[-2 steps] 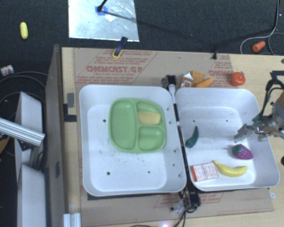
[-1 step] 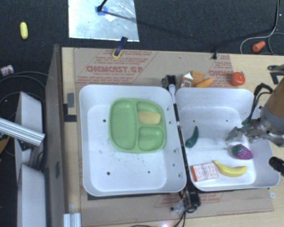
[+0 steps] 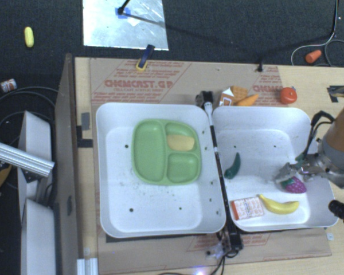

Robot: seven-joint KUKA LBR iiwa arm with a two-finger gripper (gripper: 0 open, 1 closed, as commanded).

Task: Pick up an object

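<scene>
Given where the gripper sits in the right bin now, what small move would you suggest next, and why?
Probably a short descent straight onto the purple grapes: the gripper hangs right at them in the right bin, and the banana lies close in front, so sideways motion risks nudging it.

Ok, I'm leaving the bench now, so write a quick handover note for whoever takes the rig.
Gripper: low in the right bin, right over the purple grapes; a grasp can't be confirmed.
Right bin also holds the banana, a red-and-white packet and a green pepper.
Left bin: green divided plate with a yellow item.
Done: nothing lifted.
Left: close on one object and raise it.
</scene>
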